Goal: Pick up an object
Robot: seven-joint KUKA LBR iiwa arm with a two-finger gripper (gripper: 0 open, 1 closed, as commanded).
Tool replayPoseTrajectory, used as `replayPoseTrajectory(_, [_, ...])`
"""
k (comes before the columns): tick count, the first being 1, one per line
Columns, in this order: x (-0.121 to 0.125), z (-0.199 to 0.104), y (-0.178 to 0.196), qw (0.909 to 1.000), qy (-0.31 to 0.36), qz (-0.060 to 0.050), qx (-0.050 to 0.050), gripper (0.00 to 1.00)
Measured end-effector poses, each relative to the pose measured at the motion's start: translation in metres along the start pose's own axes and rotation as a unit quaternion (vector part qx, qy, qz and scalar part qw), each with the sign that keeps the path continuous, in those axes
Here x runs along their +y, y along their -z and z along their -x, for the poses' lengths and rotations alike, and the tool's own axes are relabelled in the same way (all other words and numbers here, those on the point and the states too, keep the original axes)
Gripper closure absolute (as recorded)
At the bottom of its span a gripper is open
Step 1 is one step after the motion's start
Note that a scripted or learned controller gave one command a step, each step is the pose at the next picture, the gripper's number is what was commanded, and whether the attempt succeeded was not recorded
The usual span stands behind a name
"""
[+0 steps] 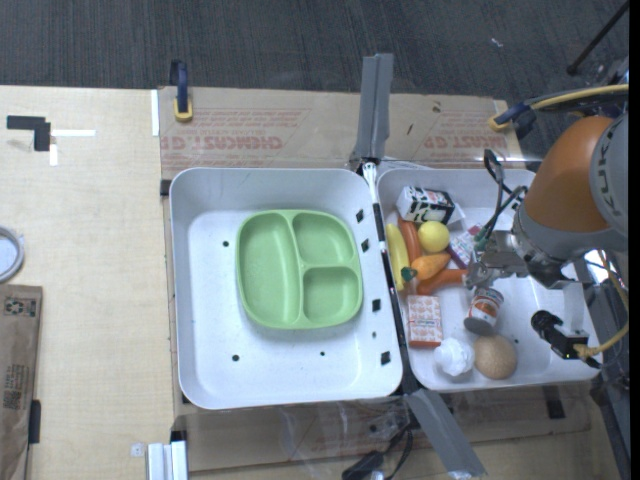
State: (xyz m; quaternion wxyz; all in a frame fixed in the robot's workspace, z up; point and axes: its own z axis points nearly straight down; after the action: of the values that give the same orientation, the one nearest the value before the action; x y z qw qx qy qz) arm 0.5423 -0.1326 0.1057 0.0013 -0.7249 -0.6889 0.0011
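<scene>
The left bin (195, 298) holds one green tray (300, 268) with three compartments, lying near the bin's middle, with white floor free all around it. The right bin (545, 368) is crowded. Along its left wall lie a banana (397, 258) and a carrot (428, 267), with a yellow ball (434, 236) just beside them and a black-and-white carton (426, 206) near the far left corner. Toward the near edge are a red-and-white packet (424, 320), a white crumpled thing (454, 357) and a brown egg-shaped thing (495, 358).

The gripper (487, 280) is low over the middle of the right bin, directly above a small can (483, 312). The can stands a little tilted, with a white body, a red band and a silver top. Whether the fingers are spread or pinching the can, I cannot tell; they are dark and too small.

The right bin's near right corner has some free floor, partly crossed by a black part (556, 332) of the arm.
</scene>
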Motion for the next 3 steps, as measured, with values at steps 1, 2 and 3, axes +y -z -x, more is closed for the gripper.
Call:
replayPoseTrajectory(1, [0.0,0.0,0.0,1.0,0.0,0.0,0.0,0.0])
replayPoseTrajectory(2, [-0.051,0.038,-0.015,0.9989,0.046,0.0,0.0,0.0])
replayPoseTrajectory(3, [-0.051,0.039,-0.007,0.999,0.045,0.0,0.0,1.0])
